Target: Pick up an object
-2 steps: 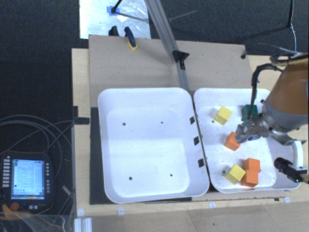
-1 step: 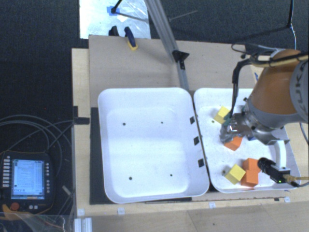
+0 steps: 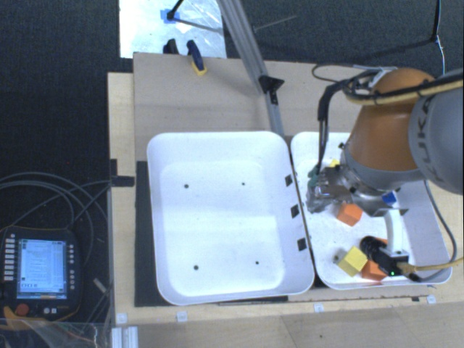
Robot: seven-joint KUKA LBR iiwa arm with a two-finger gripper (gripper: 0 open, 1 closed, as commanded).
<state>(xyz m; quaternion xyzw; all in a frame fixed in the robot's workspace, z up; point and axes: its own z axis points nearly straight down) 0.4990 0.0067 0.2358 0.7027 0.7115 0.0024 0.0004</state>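
Note:
My gripper hangs low over the left part of the right bin, under the arm's orange band. An orange block lies just to its right, apart from it. A yellow block sits near the bin's front, with another orange piece beside it. A blue piece peeks out under the wrist, and a small yellow bit shows at the wrist's left edge. The wrist hides much of the bin's middle.
The left bin holds no objects that I can see. A slanted metal pole crosses the bench behind the bins. A black cable runs down to the gripper. A teach pendant lies off the bench at the left.

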